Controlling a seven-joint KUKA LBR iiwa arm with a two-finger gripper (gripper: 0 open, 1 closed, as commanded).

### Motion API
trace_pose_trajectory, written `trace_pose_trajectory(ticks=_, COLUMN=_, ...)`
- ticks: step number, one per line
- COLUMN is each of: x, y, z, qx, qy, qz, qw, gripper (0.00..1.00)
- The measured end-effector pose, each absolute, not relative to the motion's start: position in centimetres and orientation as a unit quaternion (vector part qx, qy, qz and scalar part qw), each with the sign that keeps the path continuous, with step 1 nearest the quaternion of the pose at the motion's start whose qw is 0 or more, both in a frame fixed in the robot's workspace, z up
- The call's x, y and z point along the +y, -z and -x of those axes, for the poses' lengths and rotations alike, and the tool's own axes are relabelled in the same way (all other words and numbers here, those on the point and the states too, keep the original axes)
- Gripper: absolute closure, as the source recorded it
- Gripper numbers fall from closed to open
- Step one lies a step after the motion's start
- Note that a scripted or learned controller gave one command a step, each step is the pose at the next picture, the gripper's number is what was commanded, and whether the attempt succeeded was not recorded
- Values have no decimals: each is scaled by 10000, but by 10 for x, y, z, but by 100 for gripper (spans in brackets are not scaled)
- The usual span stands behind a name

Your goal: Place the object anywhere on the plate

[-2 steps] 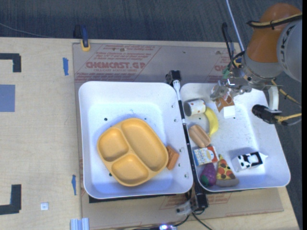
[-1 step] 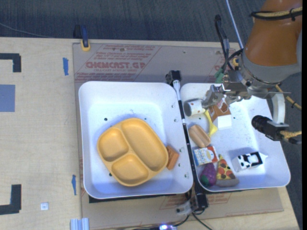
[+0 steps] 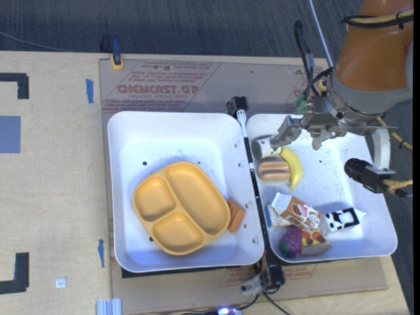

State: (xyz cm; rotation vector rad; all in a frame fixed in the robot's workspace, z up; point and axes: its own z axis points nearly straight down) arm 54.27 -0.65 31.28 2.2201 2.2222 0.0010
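Note:
A yellow three-compartment plate (image 3: 180,207) lies in the left bin (image 3: 131,136) with nothing on it. In the right bin (image 3: 367,195) a toy hot dog (image 3: 273,170) lies against a yellow banana (image 3: 294,166) near the left wall. My gripper (image 3: 300,136) hangs above the far end of the right bin, just beyond the banana and hot dog. It is open with nothing between its fingers (image 3: 285,134).
The near part of the right bin holds a printed snack packet (image 3: 298,215), a purple toy (image 3: 291,241) and a black-and-white block (image 3: 342,220). A small orange-brown piece (image 3: 235,216) leans beside the plate's right edge. A black clamp (image 3: 237,105) sits between the bins.

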Motion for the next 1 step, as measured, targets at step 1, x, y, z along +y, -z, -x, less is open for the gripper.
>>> trace_pose_trajectory(ticks=1, x=-7, y=-313, z=-543, qx=7074, qy=-3, qz=-7068, qw=2, gripper=0)
